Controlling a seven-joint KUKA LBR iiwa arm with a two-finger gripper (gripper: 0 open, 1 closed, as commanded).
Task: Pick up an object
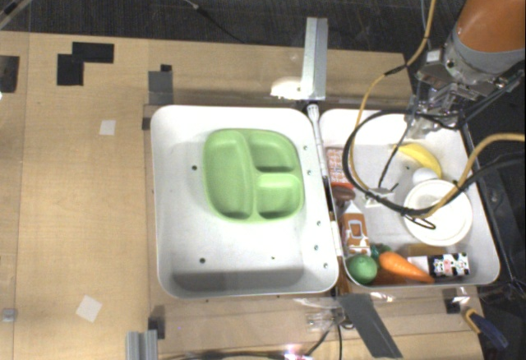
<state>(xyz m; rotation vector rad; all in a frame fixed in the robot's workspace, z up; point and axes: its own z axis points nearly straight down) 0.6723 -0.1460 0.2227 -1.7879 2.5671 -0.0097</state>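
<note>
**Hand over right bin, finger state unclear**

While the arm [493, 5] reaches in at upper right, its hand [433, 108] hangs over the far edge of the right bin [485, 268], just above the banana [419, 157]. Can't tell if the hand is spread or pressed together; cables and wrist hardware clutter that spot. Nothing visibly between its fingers.

Relative to the banana:
- white bowl [438, 206] just nearer the camera, a small white round item touching its far rim
- carrot [401, 267] well nearer, along the bin's near wall
- green ball-like fruit [361, 269] left of the carrot, touching or nearly so
- small black-and-white carton [449, 265] right of the carrot
- orange-and-white packets [354, 231] to the left, along the bin's left wall
- black and yellow cables [362, 145] loop across the bin between banana and packets

Left bin [177, 268] holds a green divided plate [251, 173], lying flat near its centre. Both bins sit side by side on the wooden desk [74, 210].
</note>
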